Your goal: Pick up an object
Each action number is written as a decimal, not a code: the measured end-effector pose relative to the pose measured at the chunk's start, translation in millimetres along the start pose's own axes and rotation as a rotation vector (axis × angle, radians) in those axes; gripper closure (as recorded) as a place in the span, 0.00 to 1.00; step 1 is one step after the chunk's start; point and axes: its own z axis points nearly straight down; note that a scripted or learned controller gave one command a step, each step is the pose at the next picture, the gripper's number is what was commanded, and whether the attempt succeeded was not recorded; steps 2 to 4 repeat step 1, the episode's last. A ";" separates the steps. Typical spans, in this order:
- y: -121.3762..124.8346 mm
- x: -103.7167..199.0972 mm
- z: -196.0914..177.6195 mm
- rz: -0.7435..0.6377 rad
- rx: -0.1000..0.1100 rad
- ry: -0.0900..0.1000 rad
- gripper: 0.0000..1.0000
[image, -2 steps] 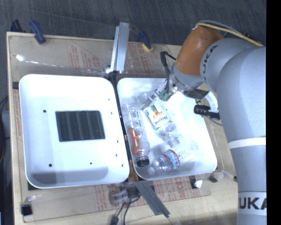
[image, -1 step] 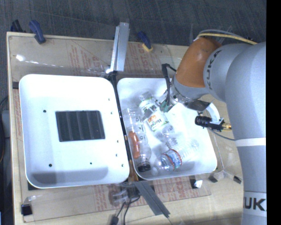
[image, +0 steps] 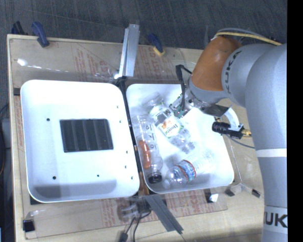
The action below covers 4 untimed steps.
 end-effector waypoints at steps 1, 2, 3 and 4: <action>52.8 13.5 -79.4 -0.002 0.001 0.006 1.00; 52.8 13.5 -79.4 -0.002 0.001 0.006 1.00; 52.8 13.5 -79.4 -0.002 0.001 0.006 1.00; 52.8 13.5 -79.4 -0.002 0.001 0.006 1.00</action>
